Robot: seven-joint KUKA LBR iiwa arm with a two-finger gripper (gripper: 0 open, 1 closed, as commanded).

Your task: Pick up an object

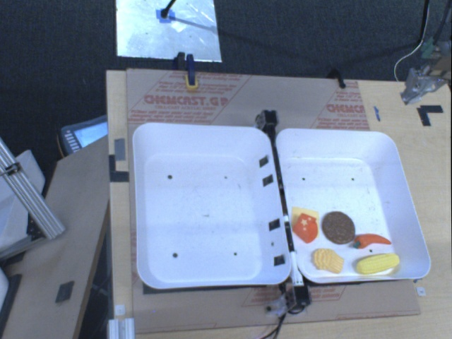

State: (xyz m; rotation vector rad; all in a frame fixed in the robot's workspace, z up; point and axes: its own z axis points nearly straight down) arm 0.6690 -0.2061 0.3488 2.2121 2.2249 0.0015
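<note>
**Arm parked high, five toys waiting in the right bin's near corner**

Gripper point(424, 83) sits beyond the far right corner of the right bin point(339, 143), well apart from everything inside it. Only a pale metal piece shows at the frame's margin; cannot tell how the jaws stand. Nothing is seen held.

Landmark: brown disc point(338, 227), flat on the bin floor toward the near side.
- Red-and-yellow wedge point(304, 224): just beside the disc, on the side toward the divider between the bins.
- Red chilli point(371, 241): just beside the disc on the opposite side, slightly nearer the camera.
- Yellow corn cob point(377, 263): nearer than the disc, close under the chilli, by the bin's near rim.
- Ridged yellow piece point(328, 260): nearer than the disc, below the wedge.

Left bin point(205, 136) lies across the divider from the disc.

Judgement: the pick has not begun; this reads as the approach stage, target unchosen. Next move calls for travel from the far corner down to the near cluster, then a descent over one piece. The pieces crowd together, so the corn cob, at the cluster's outer edge, looks the cleanest target.
</note>
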